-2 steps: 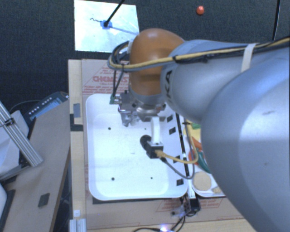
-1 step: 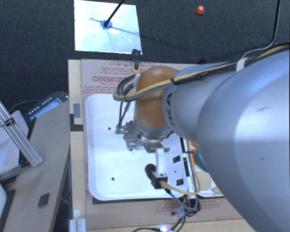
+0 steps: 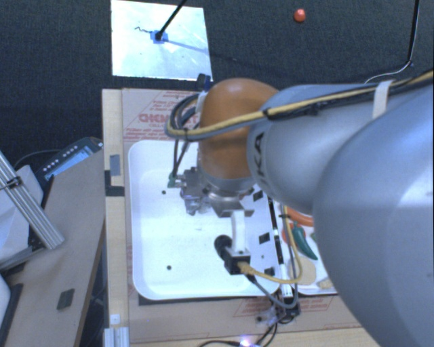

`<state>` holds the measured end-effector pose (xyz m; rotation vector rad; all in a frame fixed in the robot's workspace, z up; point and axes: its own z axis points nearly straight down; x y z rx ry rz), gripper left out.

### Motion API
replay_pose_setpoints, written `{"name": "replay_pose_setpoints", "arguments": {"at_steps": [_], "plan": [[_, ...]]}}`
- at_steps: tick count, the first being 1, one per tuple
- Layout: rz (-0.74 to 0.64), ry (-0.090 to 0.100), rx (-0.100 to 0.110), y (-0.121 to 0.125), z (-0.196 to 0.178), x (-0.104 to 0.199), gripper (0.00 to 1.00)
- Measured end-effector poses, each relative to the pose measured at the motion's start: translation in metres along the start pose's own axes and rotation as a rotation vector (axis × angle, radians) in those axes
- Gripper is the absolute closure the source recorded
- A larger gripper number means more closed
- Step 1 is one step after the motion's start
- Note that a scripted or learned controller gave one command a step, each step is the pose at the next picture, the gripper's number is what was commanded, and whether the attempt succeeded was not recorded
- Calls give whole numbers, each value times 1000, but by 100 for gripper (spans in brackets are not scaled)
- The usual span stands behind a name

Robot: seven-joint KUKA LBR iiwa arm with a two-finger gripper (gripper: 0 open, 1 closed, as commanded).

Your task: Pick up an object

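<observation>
The grey arm hangs over the left bin, its gripper tucked under the orange band. Wide or closed, I cannot tell! An orange thing and a green thing peek out past that bin's right edge.

**Bench:** dark speckled top.

**Lying on it:**
- One tan cardboard sheet with red lettering, flat under the bins.
- One shallow white bin with rounded corners, on the left of the cardboard.
- A second white bin just beside it on the right, largely covered.
- One shiny silver square sheet, flat beyond the cardboard.
- One small round orange-red thing, well apart at the far edge.
</observation>
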<state>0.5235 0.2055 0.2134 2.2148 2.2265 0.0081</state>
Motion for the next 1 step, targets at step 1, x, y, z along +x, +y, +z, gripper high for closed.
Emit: {"name": "replay_pose_setpoints", "arguments": {"at_steps": [1], "plan": [[-2,0,2,-1,-24,31,100]]}}
